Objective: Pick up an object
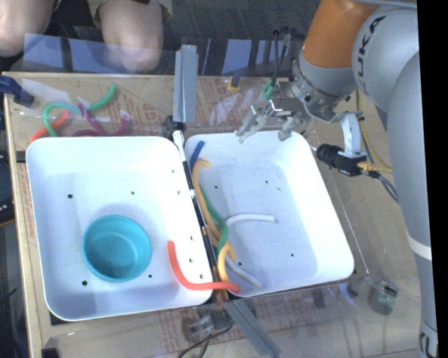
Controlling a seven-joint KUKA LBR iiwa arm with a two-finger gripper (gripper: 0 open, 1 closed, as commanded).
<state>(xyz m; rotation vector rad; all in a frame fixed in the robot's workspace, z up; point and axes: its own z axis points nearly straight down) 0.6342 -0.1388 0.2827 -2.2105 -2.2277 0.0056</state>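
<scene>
My gripper point(266, 128) hangs over the far rim of the right bin point(316, 206), its two pale fingers spread apart with nothing between them. A white bent tube point(249, 220) lies in the middle of the right bin. Along that bin's left wall lie a yellow tube point(199, 176), a green tube point(220, 231), a blue piece point(194, 147) and another yellow piece point(224, 261). A teal bowl point(117, 247) sits in the left bin point(65, 176). An orange-red tube point(186, 275) lies at the left bin's near right corner, reaching over the divide.
Beyond the left bin, green, pink and red tubes point(80, 115) lie on the bench. A grey metal bar point(185, 82) stands upright behind the divide between the bins. A person's knees point(63, 29) are at the far left edge.
</scene>
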